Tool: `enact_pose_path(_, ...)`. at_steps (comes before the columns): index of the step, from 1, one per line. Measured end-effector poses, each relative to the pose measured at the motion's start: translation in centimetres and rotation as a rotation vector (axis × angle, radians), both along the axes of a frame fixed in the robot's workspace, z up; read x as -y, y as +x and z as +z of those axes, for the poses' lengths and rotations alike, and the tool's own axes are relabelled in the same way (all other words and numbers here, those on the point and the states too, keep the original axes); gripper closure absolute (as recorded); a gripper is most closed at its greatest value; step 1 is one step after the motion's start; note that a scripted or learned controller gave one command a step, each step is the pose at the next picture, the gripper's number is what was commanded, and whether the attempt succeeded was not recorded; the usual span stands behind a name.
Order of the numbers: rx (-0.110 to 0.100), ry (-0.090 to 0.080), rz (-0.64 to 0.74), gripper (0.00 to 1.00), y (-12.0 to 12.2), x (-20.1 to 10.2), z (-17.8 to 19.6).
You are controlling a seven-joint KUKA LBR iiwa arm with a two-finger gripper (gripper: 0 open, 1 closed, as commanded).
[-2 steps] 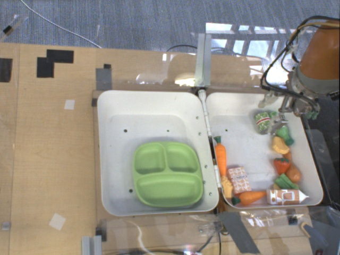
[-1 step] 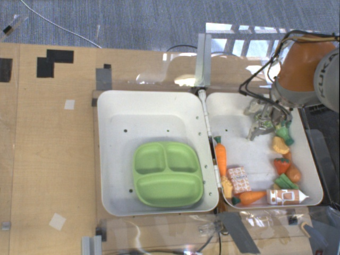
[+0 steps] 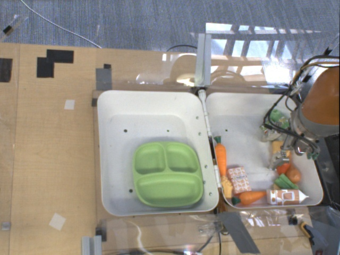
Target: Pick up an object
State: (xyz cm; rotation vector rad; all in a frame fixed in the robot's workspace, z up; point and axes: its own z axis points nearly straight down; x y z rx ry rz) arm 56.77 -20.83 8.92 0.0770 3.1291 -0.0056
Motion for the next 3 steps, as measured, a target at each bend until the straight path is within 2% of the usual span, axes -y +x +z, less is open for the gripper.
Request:
enact_pose_path(1, 0.003, 0.001, -0.010, 0.00, -3.4, -0.2, 0.1)
enact_pose_path(2, 0.006, 0.005, -0.014, 0.00, 1.3, -8.0, 0.1)
enact_pose_path(3, 0.006, -0.005, 0.156, 0.00, -0.6, -2.0, 10.8)
